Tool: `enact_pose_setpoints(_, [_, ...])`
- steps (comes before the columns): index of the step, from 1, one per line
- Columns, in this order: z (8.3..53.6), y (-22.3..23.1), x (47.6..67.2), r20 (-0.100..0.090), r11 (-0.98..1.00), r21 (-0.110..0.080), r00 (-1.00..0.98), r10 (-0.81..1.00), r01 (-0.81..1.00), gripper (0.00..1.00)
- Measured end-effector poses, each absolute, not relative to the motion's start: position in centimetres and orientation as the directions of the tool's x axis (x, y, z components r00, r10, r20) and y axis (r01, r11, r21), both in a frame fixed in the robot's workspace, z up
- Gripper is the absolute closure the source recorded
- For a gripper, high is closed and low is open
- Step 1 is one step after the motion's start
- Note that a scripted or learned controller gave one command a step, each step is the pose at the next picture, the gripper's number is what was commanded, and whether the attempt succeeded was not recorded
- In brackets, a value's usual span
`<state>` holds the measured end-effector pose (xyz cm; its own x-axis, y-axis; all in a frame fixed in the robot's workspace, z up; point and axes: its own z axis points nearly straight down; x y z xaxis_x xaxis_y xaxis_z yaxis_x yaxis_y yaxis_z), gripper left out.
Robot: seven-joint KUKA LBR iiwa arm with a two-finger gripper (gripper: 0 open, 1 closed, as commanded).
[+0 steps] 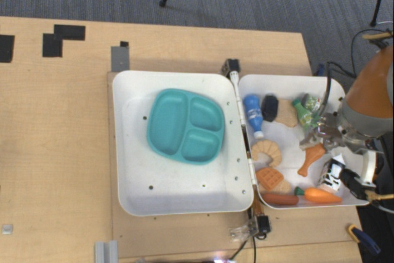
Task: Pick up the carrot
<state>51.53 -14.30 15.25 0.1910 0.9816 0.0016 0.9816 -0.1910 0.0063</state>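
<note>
- We're looking down at the right bin on the table, using it as our landmark, and it's pretty crowded in there.
- The carrot is lying flat at the bin's near edge, toward its right corner, with a red sausage-looking piece just left of it.
- The arm is reaching in over the bin's right side, and the tool is hanging around the middle-right of the bin, right by an orange drumstick-shaped toy.
- Honestly we can't tell whether the tool is open or closed, it's too small and cluttered there.
- We're guessing we're in the approach step: nothing looks grabbed, and the carrot is sitting untouched.
- Next move probably calls for shifting toward the bin's near edge, lining up across the carrot, then dropping down without snagging the wall.
</note>
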Motion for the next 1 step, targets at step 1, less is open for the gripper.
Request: enact_pose_setpoints(1, [16.09, -8.04, 56.65, 0.005, -0.515, 0.001, 0.515, 0.857, 0.857, 1.0])
